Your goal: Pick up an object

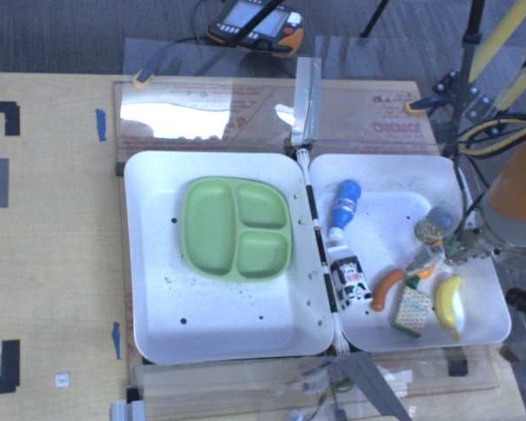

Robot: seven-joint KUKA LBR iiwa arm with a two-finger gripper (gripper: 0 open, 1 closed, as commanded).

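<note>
Robot gripper (440, 246) lowered into the right bin (394, 175) just above a carrot (387, 288), sponge (412, 310) and banana (448, 303), seemingly to grab one; its grip cannot be made out

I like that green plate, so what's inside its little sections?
Nothing shows inside the green plate; its three sections look bare. What lies under it in the left bin is covered.
</note>
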